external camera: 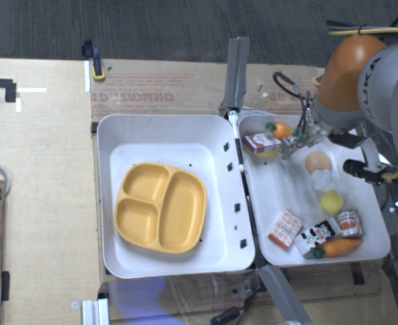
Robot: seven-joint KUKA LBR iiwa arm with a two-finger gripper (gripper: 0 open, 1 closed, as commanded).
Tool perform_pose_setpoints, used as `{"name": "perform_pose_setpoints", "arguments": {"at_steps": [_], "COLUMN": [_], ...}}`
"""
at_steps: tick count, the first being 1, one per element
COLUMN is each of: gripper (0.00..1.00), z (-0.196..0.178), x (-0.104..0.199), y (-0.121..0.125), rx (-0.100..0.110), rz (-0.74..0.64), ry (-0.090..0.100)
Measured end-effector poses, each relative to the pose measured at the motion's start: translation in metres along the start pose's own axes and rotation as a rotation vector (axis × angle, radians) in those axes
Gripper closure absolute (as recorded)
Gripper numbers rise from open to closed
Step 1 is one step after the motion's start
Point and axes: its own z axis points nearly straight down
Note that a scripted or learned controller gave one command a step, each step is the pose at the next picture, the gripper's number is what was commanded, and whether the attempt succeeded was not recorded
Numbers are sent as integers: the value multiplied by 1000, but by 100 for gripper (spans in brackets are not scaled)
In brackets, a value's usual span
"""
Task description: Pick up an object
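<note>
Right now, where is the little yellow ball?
The yellow ball lies in the right bin, toward its right side, just below the pale egg-shaped thing and above the small can.

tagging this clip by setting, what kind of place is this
Most likely a robotics lab bench for pick trials: two white bins, one holding a yellow divided plate, the other toy food, and a grey and orange arm.
</note>
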Motion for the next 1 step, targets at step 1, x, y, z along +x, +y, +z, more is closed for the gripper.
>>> {"name": "perform_pose_setpoints", "arguments": {"at_steps": [1], "gripper": [0], "z": [3], "x": [2], "y": [-3], "rx": [14], "rz": [1], "ry": [11]}}
